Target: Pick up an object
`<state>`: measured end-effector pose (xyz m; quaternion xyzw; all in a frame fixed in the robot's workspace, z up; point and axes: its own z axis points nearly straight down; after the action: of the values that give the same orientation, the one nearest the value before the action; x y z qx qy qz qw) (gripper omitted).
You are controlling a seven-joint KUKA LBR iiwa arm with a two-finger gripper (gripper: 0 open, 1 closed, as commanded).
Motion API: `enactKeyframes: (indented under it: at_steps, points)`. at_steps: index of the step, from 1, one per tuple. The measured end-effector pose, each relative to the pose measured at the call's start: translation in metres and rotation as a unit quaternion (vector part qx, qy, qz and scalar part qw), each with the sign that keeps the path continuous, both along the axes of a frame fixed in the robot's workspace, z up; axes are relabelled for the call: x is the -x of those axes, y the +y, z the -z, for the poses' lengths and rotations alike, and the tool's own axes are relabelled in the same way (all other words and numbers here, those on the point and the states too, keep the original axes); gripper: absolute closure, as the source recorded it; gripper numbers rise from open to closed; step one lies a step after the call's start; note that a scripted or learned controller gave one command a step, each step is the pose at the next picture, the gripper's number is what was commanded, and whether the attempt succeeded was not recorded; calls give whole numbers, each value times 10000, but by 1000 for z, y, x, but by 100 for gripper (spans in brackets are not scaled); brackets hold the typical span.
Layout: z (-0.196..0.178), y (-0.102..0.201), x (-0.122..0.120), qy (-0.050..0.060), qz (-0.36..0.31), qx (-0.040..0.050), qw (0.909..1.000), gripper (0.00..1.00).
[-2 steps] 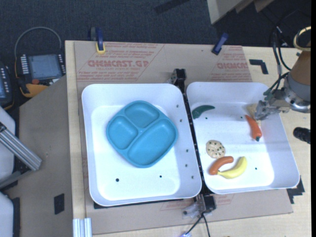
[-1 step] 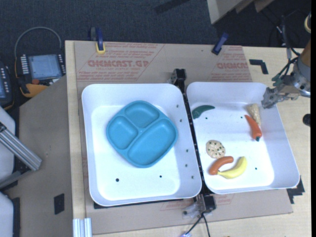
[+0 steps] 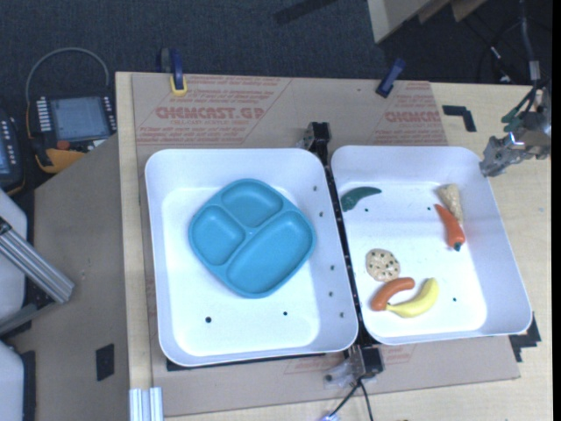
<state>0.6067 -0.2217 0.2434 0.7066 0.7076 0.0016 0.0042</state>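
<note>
**A:** Start on the left. What sits in the left bin (image 3: 175,323)?

**B:** A blue divided plate (image 3: 252,248) with three compartments, lying flat and a little toward the far side. A few small dark specks dot the bin floor near it; I cannot tell what they are.

**A:** And the right bin (image 3: 500,314)?

**B:** At its far left, a dark green curved piece (image 3: 359,196), too small to name. Nearer, a round speckled cookie (image 3: 382,263). Just beside that, a red sausage (image 3: 391,293) touching a yellow banana (image 3: 418,299), the sausage partly tucked against the banana's left end. Toward the far right, an orange carrot (image 3: 450,225) with a pale tan piece (image 3: 450,197) at its far end; whether the two are joined or only touching is unclear.

**A:** Where is the gripper (image 3: 501,156)?

**B:** At the right edge of the view, over the far right corner of the right bin, well apart from every item. It is partly cut off and blurred, so I cannot tell how it is set. Nothing shows in it.
</note>
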Motion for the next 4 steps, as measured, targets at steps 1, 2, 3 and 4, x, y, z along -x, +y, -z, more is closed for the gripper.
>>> enactKeyframes:
  at_steps: [1, 2, 3, 4]
  points:
    - [6, 61, -11, 41, -27, -29, 10000, 100]
    - [3, 106, -17, 42, -22, -28, 10000, 100]
    - [-4, 162, -16, 45, -25, -29, 10000, 100]
    - [10, 218, -24, 56, -25, -30, 10000, 100]
